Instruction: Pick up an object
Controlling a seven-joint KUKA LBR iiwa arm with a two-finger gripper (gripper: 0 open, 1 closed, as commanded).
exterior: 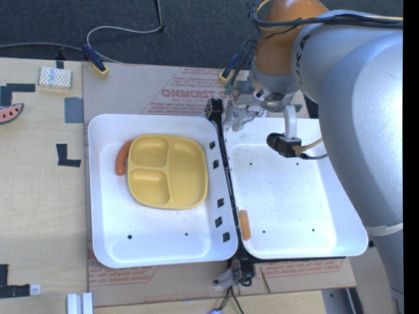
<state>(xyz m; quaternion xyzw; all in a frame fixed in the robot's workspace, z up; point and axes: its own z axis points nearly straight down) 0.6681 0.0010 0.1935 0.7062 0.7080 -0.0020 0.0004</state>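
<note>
Currently end effector [243, 118] hovers at right bin's [340, 244] far-left corner, grip state unreadable, nothing visibly held; nearest target, small orange piece [244, 224], sits at near-left wall, so next: reposition, descend.

Robotics lab bench. Grey industrial arm [353, 77] reaching in from right over two white bins [105, 241] sitting on cardboard sheet [177, 93]. Black tape markers [65, 156] lying on wooden benchtop at left. Cables [124, 28] trailing over dark carpet at far side.
</note>
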